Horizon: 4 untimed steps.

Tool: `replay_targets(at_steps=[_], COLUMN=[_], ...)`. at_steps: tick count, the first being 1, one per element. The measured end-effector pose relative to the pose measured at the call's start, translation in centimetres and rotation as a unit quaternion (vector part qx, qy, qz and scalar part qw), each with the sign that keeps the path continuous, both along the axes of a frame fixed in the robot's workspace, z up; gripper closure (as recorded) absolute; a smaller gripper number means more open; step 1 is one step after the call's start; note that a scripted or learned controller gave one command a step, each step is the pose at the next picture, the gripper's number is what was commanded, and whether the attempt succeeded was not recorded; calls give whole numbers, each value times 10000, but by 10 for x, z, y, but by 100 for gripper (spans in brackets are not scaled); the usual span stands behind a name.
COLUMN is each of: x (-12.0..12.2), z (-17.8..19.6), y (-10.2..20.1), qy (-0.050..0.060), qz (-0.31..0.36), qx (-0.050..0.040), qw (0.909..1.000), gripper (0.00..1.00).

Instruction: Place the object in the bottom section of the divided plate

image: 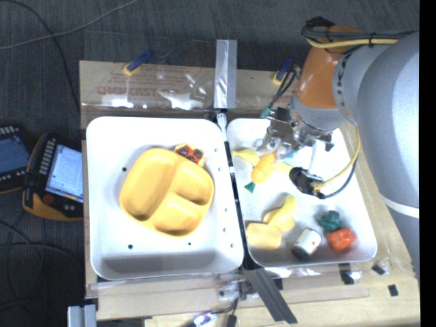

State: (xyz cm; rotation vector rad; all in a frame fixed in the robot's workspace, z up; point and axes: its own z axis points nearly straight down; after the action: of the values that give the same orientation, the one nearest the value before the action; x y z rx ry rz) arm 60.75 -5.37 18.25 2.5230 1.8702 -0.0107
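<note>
The grey arm reaches in from the right, its gripper pointing down-left.

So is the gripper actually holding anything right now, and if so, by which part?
Cannot be told. The gripper is right at the upper end of the toy carrot in the right bin, but the view does not settle whether the carrot is gripped.

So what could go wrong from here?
The toy carrot hangs at the gripper, and how firmly it is gripped is unclear, so it may drop into the right bin. The yellow divided plate already has a small toy at its upper edge, so the carrot could land in the wrong section.
</note>
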Motion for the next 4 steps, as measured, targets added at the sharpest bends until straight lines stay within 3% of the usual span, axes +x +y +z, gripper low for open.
replay_targets(at_steps=[1, 2, 3, 4], x=[-7, 6, 8, -2], z=[0, 134, 17, 8], y=[103, 167, 255, 201], qy=[-1, -10, 0, -4], qz=[-527, 161, -1188, -852], qx=[17, 5, -1, -5], qw=[9986, 9999, 9929, 9964], gripper=[100, 100, 100, 100])
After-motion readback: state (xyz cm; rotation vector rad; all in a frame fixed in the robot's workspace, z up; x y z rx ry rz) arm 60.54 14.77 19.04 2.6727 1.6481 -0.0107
